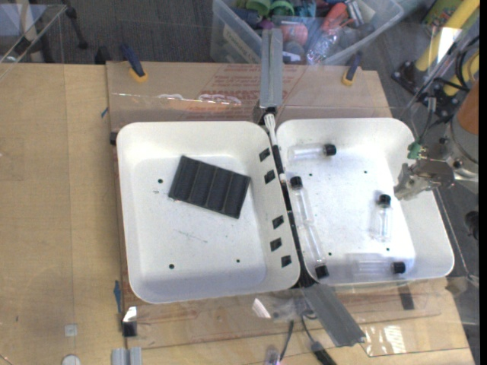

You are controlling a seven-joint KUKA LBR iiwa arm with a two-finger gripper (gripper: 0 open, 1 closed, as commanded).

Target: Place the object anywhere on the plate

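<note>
A dark grey ribbed plate [209, 186] lies flat in the left bin [144, 272], toward its upper middle. Several clear vials with black caps lie in the right bin [434, 242]: one near the back [310, 152], one along the divider [301, 204], one at the right middle [380, 217] and one by the front wall [371, 265]. My gripper [411, 179] hangs over the right bin's right side, just right of the right-middle vial and above it. I see nothing in its grasp.
A clear tub of colourful items [304, 10] stands behind the bins. A grey bar [271, 67] runs back from the divider between the bins. Cables and arm hardware [449, 67] crowd the upper right. Bare wooden bench [53, 204] lies to the left.
</note>
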